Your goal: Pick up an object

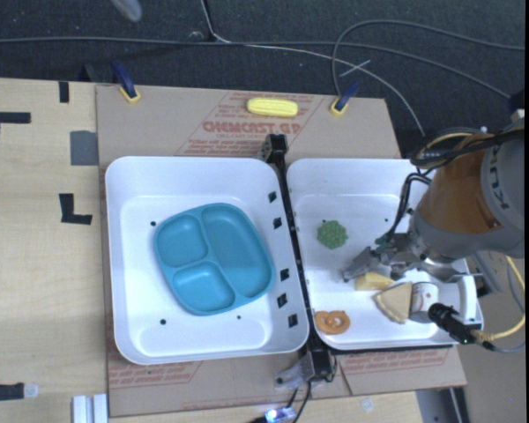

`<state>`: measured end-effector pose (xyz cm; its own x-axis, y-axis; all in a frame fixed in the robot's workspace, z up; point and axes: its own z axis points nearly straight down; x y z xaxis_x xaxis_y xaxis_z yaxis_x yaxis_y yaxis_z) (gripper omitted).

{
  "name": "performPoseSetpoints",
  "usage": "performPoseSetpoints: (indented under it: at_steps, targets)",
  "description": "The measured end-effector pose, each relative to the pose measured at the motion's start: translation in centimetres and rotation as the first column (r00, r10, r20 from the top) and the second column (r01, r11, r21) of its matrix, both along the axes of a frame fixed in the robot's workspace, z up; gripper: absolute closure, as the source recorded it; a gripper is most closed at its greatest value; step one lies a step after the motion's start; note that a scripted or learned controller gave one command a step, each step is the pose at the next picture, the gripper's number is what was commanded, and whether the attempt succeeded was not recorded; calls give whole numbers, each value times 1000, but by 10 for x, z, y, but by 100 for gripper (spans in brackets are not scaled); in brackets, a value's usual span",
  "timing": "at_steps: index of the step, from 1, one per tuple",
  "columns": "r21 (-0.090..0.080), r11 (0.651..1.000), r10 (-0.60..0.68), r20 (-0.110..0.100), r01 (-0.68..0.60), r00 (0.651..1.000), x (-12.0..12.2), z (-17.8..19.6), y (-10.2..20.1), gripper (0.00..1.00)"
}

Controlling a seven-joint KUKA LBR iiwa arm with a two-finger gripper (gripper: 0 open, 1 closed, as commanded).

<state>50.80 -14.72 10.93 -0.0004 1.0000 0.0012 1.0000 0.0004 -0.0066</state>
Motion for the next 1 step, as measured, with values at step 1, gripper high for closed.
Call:
performPoseSetpoints:
  at_steps: [1]
  targets:
    - [0,1000,2,2,-2,1000,1,12,1,100]
